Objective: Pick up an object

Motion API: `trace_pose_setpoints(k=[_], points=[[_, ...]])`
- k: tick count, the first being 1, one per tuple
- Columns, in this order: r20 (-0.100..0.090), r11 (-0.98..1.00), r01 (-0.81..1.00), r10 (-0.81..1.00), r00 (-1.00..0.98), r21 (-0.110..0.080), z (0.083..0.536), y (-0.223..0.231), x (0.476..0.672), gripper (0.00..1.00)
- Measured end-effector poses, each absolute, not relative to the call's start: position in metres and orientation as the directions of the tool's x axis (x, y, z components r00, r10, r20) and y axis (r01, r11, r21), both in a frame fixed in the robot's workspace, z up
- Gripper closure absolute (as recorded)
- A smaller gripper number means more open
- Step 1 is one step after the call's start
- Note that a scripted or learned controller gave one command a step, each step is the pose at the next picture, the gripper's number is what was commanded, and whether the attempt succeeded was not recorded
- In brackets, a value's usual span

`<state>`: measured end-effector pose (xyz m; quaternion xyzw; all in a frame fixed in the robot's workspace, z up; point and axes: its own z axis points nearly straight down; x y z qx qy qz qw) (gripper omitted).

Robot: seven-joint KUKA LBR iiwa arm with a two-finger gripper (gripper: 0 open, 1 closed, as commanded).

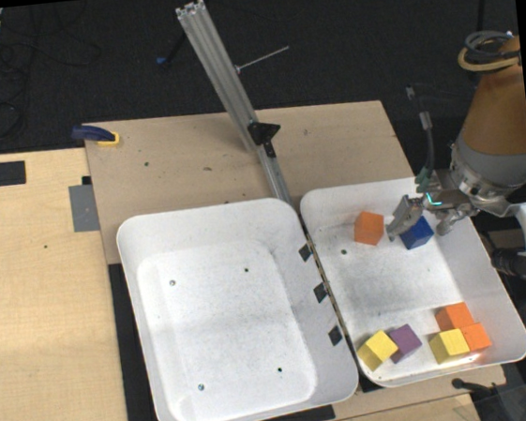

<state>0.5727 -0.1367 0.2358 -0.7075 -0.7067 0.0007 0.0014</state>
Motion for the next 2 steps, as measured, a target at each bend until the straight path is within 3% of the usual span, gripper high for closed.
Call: trace_pose_setpoints(k=[2], points=[[0.002, -0.001, 1.000, 1.000, 0.001, -0.010, 0.126, -0.134, 0.566, 0.00]])
